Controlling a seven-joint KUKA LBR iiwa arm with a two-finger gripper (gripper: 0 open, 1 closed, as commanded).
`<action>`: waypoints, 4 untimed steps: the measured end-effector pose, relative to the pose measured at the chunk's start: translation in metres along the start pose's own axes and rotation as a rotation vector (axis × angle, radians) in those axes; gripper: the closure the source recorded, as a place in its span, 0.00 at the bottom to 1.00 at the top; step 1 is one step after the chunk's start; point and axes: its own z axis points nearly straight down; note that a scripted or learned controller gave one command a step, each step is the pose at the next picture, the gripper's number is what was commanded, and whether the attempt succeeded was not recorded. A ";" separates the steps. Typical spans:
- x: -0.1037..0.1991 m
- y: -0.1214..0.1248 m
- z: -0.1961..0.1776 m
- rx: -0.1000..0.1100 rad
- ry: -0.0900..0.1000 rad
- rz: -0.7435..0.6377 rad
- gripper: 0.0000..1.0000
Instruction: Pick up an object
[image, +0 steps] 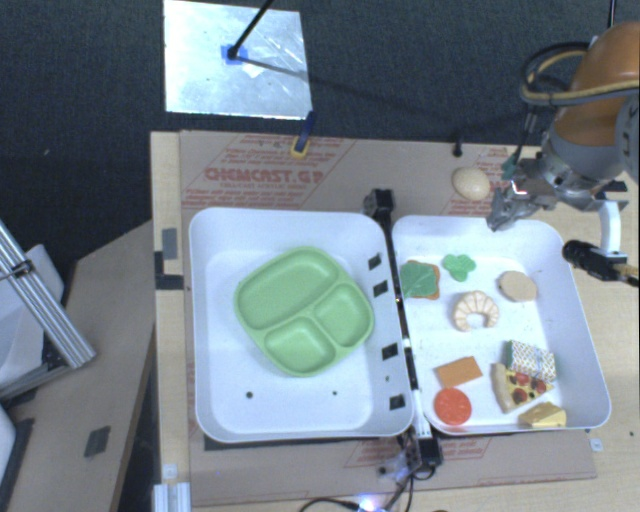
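Note:
The right bin (580, 330) holds several toy foods: a slice of toast with a green edge (421, 279), a green clover-shaped piece (459, 266), a croissant (476, 310), a round tan cookie (517, 286), an orange cracker (459, 372), a red slice (452, 406), a pizza slice (515, 388), a patterned sandwich (529, 358) and a cheese wedge (543, 416). My gripper (500, 214) hangs over the bin's far rim, above and right of the clover piece. Nothing shows under its tip.
The left bin (215, 300) carries a green divided plate (305, 310). A beige egg-shaped object (471, 183) lies on the cardboard just beyond the right bin, left of my gripper. A black divider (392, 300) runs between the bins.

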 end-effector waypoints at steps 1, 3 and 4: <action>0.053 -0.026 -0.007 0.003 0.002 -0.003 1.00; 0.127 -0.076 -0.007 0.005 0.002 -0.002 1.00; 0.121 -0.090 0.004 0.006 0.000 0.006 1.00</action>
